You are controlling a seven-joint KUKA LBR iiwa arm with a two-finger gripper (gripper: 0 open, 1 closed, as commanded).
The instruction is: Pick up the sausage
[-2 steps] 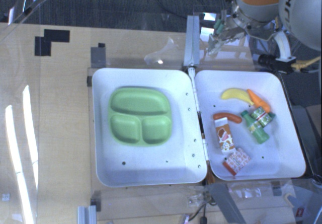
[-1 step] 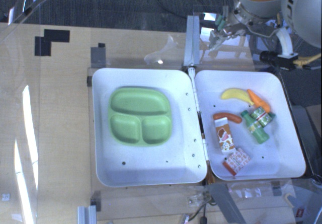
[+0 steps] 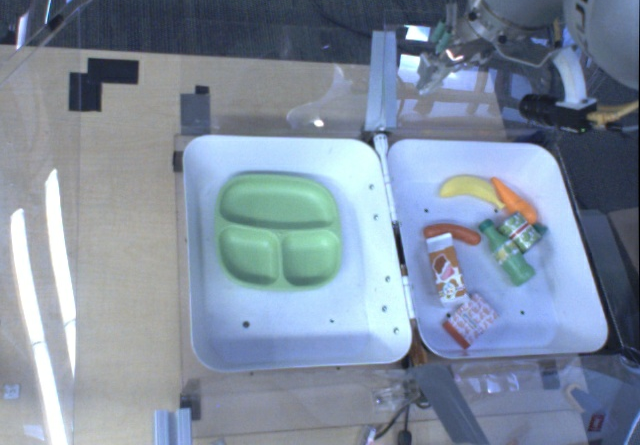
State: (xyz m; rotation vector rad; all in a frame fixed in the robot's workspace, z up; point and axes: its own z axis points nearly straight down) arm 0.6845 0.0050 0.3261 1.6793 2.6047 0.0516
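So the sausage [image 3: 452, 232] is lying flat in the right bin [image 3: 570, 333], roughly in the middle, running left-right with a slight tilt. It's a small reddish toy-looking thing, so my guess is it's light and fairly stiff, probably smooth plastic and a bit slippery. Being round, it'll likely roll or squirt out if pinched off-centre. I'd grab it across the short way, right at the middle.

The catch is what's crowding it. A small carton [image 3: 447, 271] sits just below it, its top end touching or nearly touching the sausage's underside, can't quite tell which. A green bottle [image 3: 512, 251] lies just beside the right end. That leaves the upper side free, so the fingers have room above but are tight below. Coming down a little toward the left half might help.

Further out, there's a banana [image 3: 470, 190] and a carrot [image 3: 513, 198] up near the top of that bin, and a red-and-white packet [image 3: 470, 318] down near the bottom. The left bin [image 3: 200, 263] holds a green divided tray [image 3: 277, 230].

The gripper [image 3: 440, 58] is up above the far edge of the right bin, well apart from the sausage and holding nothing. Honestly can't tell how its jaws are set from this angle.
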